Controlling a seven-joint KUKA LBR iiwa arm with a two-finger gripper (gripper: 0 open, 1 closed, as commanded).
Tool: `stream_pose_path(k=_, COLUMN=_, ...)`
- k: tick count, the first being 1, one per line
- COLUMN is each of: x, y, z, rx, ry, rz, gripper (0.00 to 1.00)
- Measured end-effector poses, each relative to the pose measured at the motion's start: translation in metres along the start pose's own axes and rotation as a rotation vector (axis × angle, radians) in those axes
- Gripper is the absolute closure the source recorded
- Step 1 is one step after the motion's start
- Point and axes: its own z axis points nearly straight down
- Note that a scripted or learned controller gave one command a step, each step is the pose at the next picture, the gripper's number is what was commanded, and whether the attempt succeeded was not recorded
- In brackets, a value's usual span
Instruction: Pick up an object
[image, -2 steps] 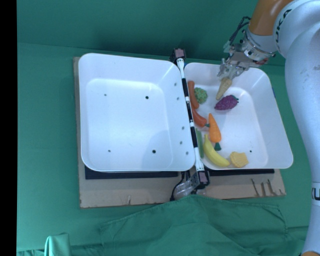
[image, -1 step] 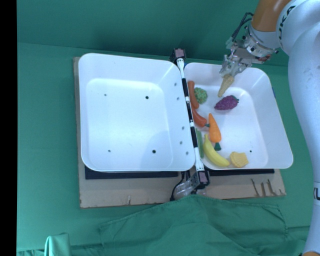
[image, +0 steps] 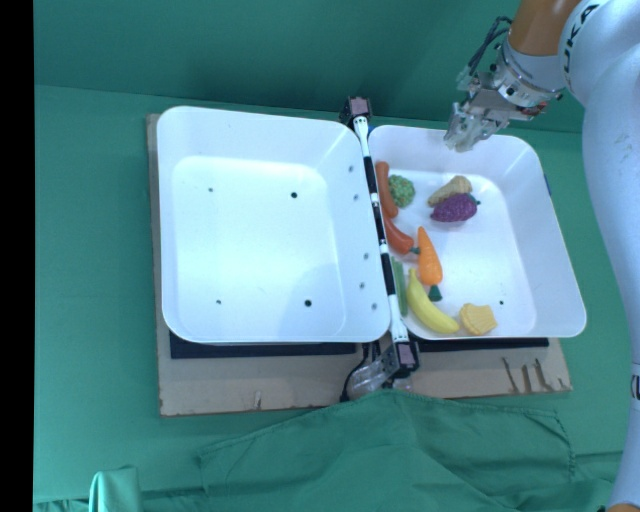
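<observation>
The right bin (image: 545, 250) holds several toy foods: a purple grape bunch (image: 455, 208), a tan piece (image: 450, 187) just behind it, a green broccoli (image: 402, 188), an orange carrot (image: 429, 258), a yellow banana (image: 430, 311), a yellow-orange piece (image: 478, 319) and long orange pieces (image: 385, 195) along the left wall. My gripper (image: 462, 134) hangs above the bin's far rim, up and slightly right of the grape bunch, with nothing seen between its fingers.
The left bin (image: 260, 230) lies beside the right one, parted by a black-and-white divider bar (image: 378, 230). Both rest on cardboard (image: 250, 395) over green cloth. The arm (image: 610, 150) comes down the right side.
</observation>
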Motion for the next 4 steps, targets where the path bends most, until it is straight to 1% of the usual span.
stream_pose_path(k=1, x=0.021, y=-0.002, z=-0.111, rx=0.000, ry=0.002, rz=-0.010, gripper=1.00)
stream_pose_path(k=2, x=0.017, y=-0.007, z=-0.165, rx=0.007, ry=0.002, rz=-0.008, gripper=1.00)
stream_pose_path(k=3, x=0.004, y=-0.019, z=-0.190, rx=0.009, ry=0.002, rz=-0.006, gripper=1.00)
stream_pose_path(k=4, x=-0.021, y=-0.025, z=-0.177, rx=0.017, ry=0.002, rz=-0.003, gripper=1.00)
